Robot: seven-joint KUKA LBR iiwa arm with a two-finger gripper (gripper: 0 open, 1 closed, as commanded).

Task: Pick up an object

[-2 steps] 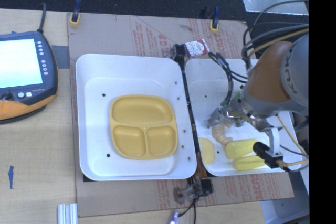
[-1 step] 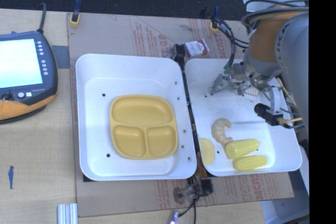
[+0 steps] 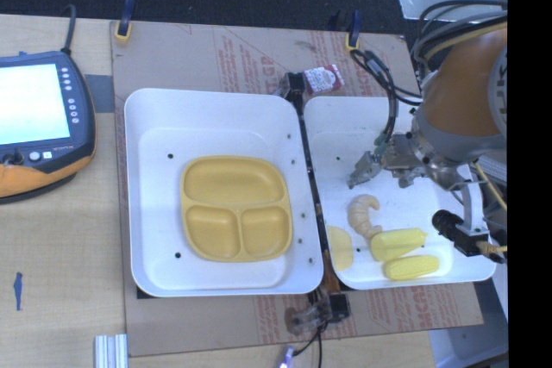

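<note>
The gripper [image 3: 366, 171] hung over the right bin [image 3: 345, 121]; whether it was open or closed could not be told, and nothing showed in it. Just below lay a pale shrimp [image 3: 365, 215], beside two yellow corn cobs [image 3: 398, 243]. The shrimp looked light, curved and probably smooth plastic, likely to slip; across its thick middle seemed the best hold. The left bin [image 3: 147, 112] held a yellow tray [image 3: 235, 208].

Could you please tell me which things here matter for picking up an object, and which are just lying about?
For the job: gripper; shrimp-shaped piece; two yellow corn-like pieces; pale yellow slice; right bin.

Lying about: yellow divided tray; left bin; teach pendant; clamps.
</note>
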